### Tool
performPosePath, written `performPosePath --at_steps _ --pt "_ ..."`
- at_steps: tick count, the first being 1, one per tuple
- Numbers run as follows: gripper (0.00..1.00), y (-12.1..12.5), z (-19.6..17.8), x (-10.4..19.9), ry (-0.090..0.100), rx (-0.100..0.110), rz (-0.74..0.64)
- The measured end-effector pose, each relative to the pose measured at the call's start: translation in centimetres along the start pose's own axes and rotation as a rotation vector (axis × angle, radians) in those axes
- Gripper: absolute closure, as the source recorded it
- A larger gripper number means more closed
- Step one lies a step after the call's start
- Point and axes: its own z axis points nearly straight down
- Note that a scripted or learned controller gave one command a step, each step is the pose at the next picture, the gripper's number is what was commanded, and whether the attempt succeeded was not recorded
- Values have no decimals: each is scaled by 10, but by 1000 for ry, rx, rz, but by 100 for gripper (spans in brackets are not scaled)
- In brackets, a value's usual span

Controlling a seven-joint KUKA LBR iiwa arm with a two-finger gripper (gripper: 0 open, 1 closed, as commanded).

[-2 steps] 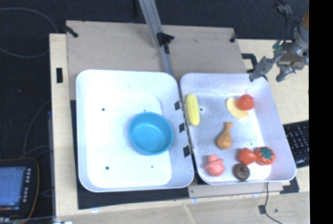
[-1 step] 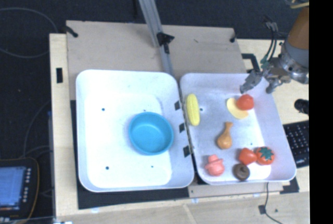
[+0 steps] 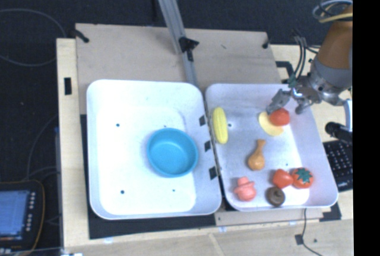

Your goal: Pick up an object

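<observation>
Brown chocolate donut (image 3: pixel 275 196) lies lowest; end effector (image 3: pixel 289 103) fingers spread, gripping nothing.

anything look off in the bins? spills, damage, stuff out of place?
Nothing stands out. The blue bowl sits upright in the left bin; the toy foods lie loose inside the right bin, none over a rim. The gripper is above a small red piece.

Left white bin (image 3: pixel 107 148): one sky-blue bowl (image 3: pixel 172 152). Right white bin (image 3: pixel 237 100): yellow corn cob (image 3: pixel 220 125), pale yellow disc (image 3: pixel 268 124) under a red ball (image 3: pixel 279 117), tan-orange gourd (image 3: pixel 257 156), pink toy (image 3: pixel 244 189), brown ring (image 3: pixel 275 196), red pepper (image 3: pixel 282 178), red tomato with green top (image 3: pixel 302 177). Arm at right of frame: grey gripper (image 3: pixel 292 102), orange band (image 3: pixel 337 46).
</observation>
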Motion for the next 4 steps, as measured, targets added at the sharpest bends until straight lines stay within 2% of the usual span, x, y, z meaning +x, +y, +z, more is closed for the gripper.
performPosePath --at_steps 1,2,4 --pt "0 -7 54 6 0 0 3" --pt "100 -5 38 5 0 -8 3" --pt "100 -3 -51 2 3 -7 -4"
